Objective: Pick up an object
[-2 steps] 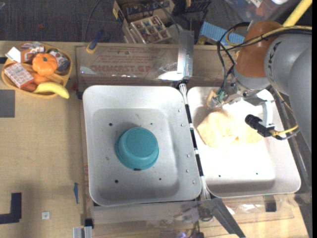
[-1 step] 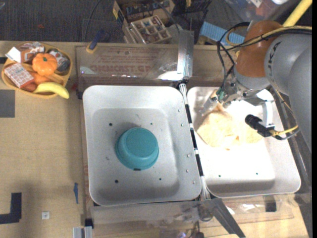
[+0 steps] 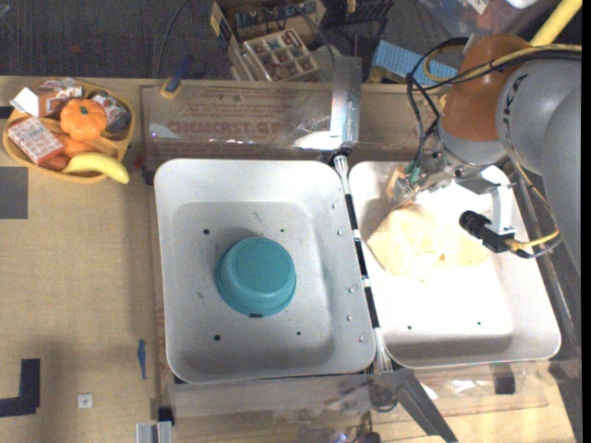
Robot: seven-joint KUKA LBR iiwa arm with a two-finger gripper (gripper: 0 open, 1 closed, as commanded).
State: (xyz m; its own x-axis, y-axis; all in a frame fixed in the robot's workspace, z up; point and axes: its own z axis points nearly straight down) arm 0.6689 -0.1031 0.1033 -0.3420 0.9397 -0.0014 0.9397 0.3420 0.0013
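A pale cream, lumpy soft object [image 3: 416, 240] lies in the right bin [image 3: 462, 326], toward its back left. My gripper [image 3: 413, 181] is low over the back left corner of that bin, right at the object's far edge; whether it touches it is unclear. The grey arm with its orange band [image 3: 485, 86] comes down from the upper right. A teal bowl [image 3: 258, 275] sits upside down in the middle of the left bin [image 3: 185, 210], well away from the gripper.
A black fitting with a cable [image 3: 485, 229] hangs over the right bin beside the cream object. A yellow dish of toy food [image 3: 69, 132] stands on the bench at far left. A clear plastic sheet [image 3: 249, 118] lies behind the bins.
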